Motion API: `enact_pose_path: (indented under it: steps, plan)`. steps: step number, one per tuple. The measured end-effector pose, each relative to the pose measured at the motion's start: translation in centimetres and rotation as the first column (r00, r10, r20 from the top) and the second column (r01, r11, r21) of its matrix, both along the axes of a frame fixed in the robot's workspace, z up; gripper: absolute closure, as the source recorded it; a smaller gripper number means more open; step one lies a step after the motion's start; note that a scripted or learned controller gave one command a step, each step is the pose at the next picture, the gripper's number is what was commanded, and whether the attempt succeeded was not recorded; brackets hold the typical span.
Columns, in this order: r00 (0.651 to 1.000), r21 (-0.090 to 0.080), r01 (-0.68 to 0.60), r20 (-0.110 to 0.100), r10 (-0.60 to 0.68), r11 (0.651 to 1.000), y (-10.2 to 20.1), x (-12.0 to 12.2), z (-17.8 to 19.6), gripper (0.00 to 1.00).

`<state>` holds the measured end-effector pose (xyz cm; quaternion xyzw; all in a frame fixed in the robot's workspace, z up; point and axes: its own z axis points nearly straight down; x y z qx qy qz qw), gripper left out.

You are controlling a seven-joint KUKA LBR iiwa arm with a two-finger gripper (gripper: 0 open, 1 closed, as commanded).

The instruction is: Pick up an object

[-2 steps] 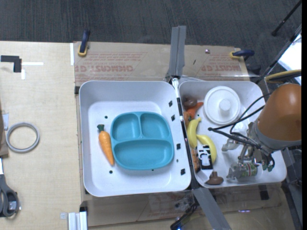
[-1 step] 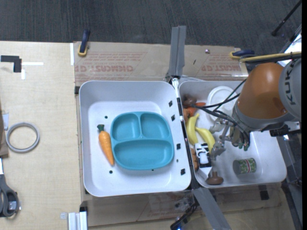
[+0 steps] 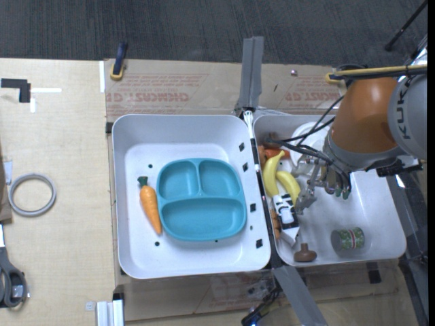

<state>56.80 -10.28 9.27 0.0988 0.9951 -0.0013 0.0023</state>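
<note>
My gripper (image 3: 325, 187) hangs over the middle of the right bin (image 3: 380, 246), below the arm's orange band. Just to its left lie two yellow bananas (image 3: 277, 175) against the bin's left wall. A small green can (image 3: 348, 238) rests on its side toward the bin's front right, a short way below the gripper. A brown mushroom-shaped piece (image 3: 304, 252) sits at the front left of that bin, and a black-and-white item (image 3: 285, 211) lies under the bananas. Nothing shows between the fingers.
The left bin (image 3: 129, 182) holds a teal divided plate (image 3: 202, 200) and an orange carrot (image 3: 149, 206) beside it. A grey tape ring (image 3: 30, 194) and scissors (image 3: 10, 285) lie on the bench at far left. A grey divider post (image 3: 250, 73) stands between the bins.
</note>
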Motion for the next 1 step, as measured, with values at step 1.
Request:
enact_pose_path:
  steps: [1]
  plan:
    - [1.000,-0.004,-0.006,0.005,0.006,1.000,0.42,1.34,0.21,0.00]
